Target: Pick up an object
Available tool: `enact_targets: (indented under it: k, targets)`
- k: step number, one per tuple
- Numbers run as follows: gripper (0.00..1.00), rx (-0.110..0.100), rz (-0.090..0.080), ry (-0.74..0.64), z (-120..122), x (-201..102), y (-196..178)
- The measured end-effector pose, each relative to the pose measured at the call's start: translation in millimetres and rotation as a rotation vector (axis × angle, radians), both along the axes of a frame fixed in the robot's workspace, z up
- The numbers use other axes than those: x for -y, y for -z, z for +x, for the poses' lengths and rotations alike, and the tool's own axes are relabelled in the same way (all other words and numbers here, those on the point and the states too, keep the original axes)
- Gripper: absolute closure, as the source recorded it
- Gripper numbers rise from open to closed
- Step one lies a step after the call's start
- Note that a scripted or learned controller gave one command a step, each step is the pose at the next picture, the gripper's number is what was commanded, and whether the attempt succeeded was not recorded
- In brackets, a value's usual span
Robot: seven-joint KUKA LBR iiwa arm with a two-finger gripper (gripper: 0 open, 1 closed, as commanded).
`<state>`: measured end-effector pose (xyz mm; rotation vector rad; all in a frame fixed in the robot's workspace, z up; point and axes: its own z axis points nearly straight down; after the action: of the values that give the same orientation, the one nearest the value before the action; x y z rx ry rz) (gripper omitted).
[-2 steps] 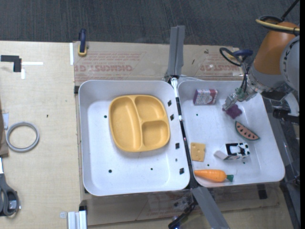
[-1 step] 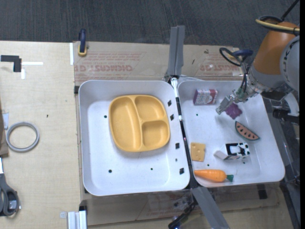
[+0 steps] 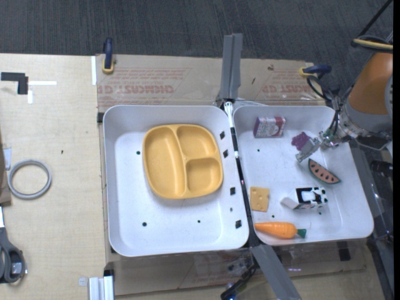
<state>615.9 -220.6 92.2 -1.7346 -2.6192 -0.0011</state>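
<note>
— Where the arm comes in over the right bin [image 3: 350, 227], can you make out its gripper [image 3: 310, 150]?

— Just about. It hangs low over the bin's upper right part, metal fingers slanting down and to the left. Whether they're spread or pinched I cannot tell from here; nothing sits visibly between them.

— What's closest to it?

— A small purple piece [image 3: 300, 140], right against the tip on its left side. Touching or only overlapping, I can't say. Just below the gripper lies a watermelon slice [image 3: 324, 172], red with dark seeds, flat on the bin floor.

— And further off?

— A pink and white carton [image 3: 269, 127] lies near the bin's back wall, left of the purple piece. Toward the front there's a black and white toy [image 3: 309, 198], a yellow cheese wedge [image 3: 260, 199] near the left wall, and an orange carrot [image 3: 279, 230] with a green end along the front edge.

— The other bin?

— The left bin [image 3: 125, 230] holds a yellow divided plate [image 3: 183, 160] with three compartments. Out on the wooden bench [image 3: 50, 105], at the far left, a grey tape ring [image 3: 28, 179] lies flat.
</note>
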Motion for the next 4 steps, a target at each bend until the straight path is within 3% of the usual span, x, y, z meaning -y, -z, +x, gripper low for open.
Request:
enact_targets:
  k: [1, 2, 3, 4]
  targets:
    - [0.00, -0.001, -0.002, 0.108, -21.3, -26.9, -32.0]
    - [0.00, -0.002, -0.002, 0.120, -18.4, -10.5, 1.3]
    - [0.00, -0.001, 0.003, 0.117, 1.6, -2.8, 0.9]
    - [0.00, -0.001, 0.003, 0.117, 1.6, -2.8, 0.9]
